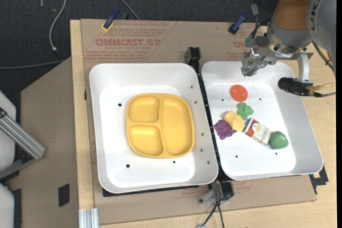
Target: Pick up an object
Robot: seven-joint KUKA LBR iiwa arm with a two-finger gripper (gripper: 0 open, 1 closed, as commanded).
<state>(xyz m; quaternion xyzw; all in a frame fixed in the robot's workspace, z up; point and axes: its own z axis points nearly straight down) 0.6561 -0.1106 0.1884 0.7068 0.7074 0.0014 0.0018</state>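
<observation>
The toys [247, 124] all lie untouched in the right bin [310, 136], nothing picked yet; whether the gripper [250, 68] is wide or narrow, I cannot tell.

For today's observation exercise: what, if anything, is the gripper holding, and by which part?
Nothing is held. The gripper hangs above the right bin's far end, apart from the toy foods, nearest the red tomato.

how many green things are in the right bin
2. A leafy green piece lies just below the red tomato, touching the yellow piece. A round green one sits at the right end of the small carton. Others may be hidden underneath.
</observation>
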